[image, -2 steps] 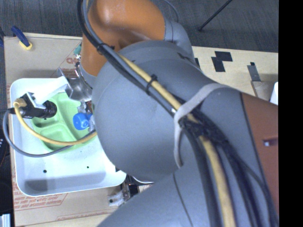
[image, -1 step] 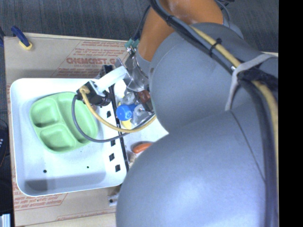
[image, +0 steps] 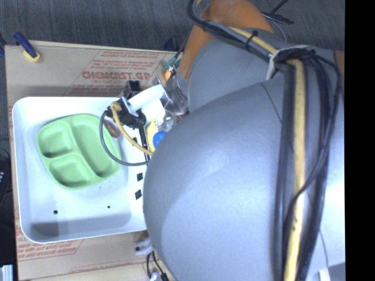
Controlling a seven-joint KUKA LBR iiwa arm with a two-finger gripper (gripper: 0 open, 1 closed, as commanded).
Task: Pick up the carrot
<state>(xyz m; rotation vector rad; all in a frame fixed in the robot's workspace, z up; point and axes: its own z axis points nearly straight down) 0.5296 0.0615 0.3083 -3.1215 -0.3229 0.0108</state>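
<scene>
Grey arm point(image: 246, 180) looms closest, hiding the right-hand bin and any carrot there.
Past its bulk the wrist hardware and cable loop point(image: 120, 136) hang over the left bin point(image: 23, 157), beside a green divided plate point(image: 73, 151); I can't tell how the jaws stand, nor which way the carrot lies from them. Cardboard point(image: 88, 69) on the desk beyond reads "CHEMCAST".

Even, fairly bright light; soft focus, the near arm point(image: 246, 174) blurred.

The divided tray point(image: 75, 151) is pale green inside a white bin point(image: 76, 224). The arm point(image: 234, 174) is grey with an orange band point(image: 225, 16), and the bench point(image: 99, 66) is tan with red lettering.
</scene>
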